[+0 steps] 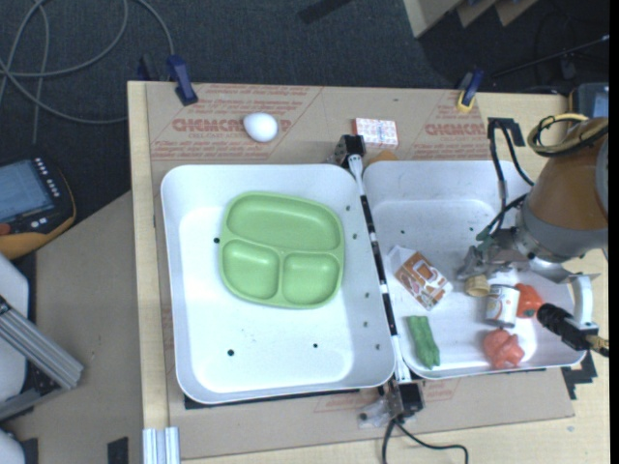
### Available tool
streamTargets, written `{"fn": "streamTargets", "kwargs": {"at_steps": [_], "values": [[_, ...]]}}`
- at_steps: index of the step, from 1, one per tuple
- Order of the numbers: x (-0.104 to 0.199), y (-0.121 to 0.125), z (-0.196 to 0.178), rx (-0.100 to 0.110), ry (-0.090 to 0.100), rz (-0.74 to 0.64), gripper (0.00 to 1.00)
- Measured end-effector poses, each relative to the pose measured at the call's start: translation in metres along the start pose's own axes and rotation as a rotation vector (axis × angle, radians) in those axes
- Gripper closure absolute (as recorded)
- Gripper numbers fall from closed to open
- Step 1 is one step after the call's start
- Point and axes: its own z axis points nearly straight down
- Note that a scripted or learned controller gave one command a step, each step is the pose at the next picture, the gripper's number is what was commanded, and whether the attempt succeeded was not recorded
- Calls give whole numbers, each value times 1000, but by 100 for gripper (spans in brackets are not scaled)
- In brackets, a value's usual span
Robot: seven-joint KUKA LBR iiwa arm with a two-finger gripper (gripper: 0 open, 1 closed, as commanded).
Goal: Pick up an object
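1. Dark carpet surrounds a cardboard-covered bench (290, 104) that carries 2 shallow white bins side by side.
2. At 9 o'clock sits the left bin (193, 356), holding a green divided plate (282, 249) with 3 compartments.
3. At 3 o'clock sits the right bin (426, 191), where the loose objects lie.
4. My arm (571, 201) reaches in from 3 o'clock, orange band above the wrist, and my gripper (481, 267) hangs low over the right bin; how it stands I cannot tell.
5. Just at 9 o'clock of my gripper lies a brown-and-white snack packet (423, 279), tilted.
6. At 6 o'clock of that packet lies a green oblong object (423, 341), near the bin's front rim.
7. At 5 o'clock of my gripper sit a white-and-orange item (511, 304) and a red object (503, 348), close together.
8. Outside the bins, at 12 o'clock, a white egg-shaped object (259, 126) and a small patterned box (376, 131) rest on the cardboard.
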Motion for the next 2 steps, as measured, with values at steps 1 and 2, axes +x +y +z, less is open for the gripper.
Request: {"fn": "streamTargets", "kwargs": {"at_steps": [1,2], "values": [[32,-24,-91,-1,-1,-2,100],[126,-37,-131,0,0,-3,100]]}}
